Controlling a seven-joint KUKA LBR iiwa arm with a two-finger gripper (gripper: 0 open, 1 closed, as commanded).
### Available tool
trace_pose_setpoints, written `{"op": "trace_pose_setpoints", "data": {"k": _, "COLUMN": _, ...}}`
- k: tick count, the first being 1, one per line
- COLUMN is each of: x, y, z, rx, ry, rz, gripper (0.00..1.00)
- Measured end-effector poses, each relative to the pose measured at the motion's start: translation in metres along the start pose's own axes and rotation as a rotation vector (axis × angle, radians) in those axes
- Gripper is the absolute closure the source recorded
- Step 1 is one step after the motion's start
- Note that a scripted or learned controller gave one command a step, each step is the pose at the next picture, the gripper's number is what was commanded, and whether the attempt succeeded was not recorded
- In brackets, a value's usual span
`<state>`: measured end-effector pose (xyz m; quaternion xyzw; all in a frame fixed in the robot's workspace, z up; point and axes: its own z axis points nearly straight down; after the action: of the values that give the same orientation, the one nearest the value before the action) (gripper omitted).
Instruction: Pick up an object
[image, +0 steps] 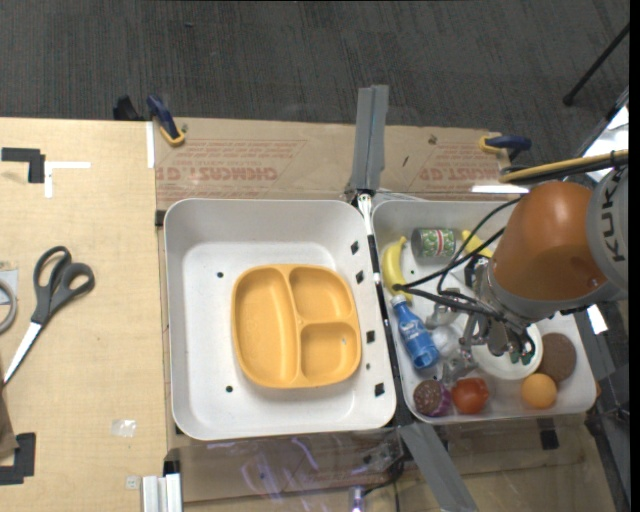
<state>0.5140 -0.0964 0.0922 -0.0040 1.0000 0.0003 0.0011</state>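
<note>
Reaching down into the crowded right bin (575, 405) at lower right, the gripper (478, 345) is hovering just above the blue bottle (414, 335) and tomato (470, 396), its grip state impossible to tell, so the next move is probably settling onto one item.

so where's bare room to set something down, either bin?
Left bin: a bare white floor strip rings the yellow divided plate, widest along its left wall; the plate's compartments are bare too. Right bin: crowded with banana, blue bottle, can and fruit under the gripper.
</note>
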Motion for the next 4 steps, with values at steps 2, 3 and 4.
{"op": "trace_pose_setpoints", "data": {"k": 2, "x": 0.01, "y": -0.049, "z": -0.14, "rx": 0.002, "ry": -0.002, "rz": 0.398, "gripper": 0.0}}
{"op": "trace_pose_setpoints", "data": {"k": 3, "x": -0.04, "y": -0.012, "z": -0.061, "rx": 0.001, "ry": 0.001, "rz": 0.529, "gripper": 0.0}}
{"op": "trace_pose_setpoints", "data": {"k": 4, "x": -0.115, "y": 0.001, "z": 0.003, "rx": 0.008, "ry": 0.026, "rz": 0.595, "gripper": 0.0}}
